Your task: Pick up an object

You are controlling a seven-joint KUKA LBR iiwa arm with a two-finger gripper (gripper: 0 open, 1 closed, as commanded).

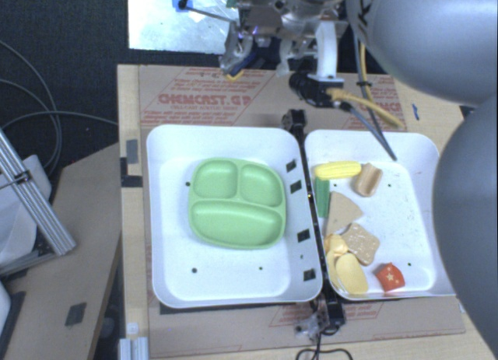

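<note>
Your tool point(264, 43) sits high at 12 o'clock, above the bench point(194, 94), beyond the bins' far edge; I can't tell its state from here. Pickable items crowd the right bin point(416, 156) at 5 o'clock from the tool: corn point(336, 169), bread roll point(366, 180), cracker point(361, 243), tomato point(391, 276). Risks: the pieces touch, so you could nudge neighbours or pinch two; the divider edge is close. The green tray point(237, 203) lies in the left bin point(167, 218), 6 o'clock.

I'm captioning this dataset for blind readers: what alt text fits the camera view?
Two white bins sit side by side: the left bin holds a green divided plate, the right bin holds toy foods including a corn cob and a tomato. The grey arm's gripper hangs above the bins' far edge.
</note>
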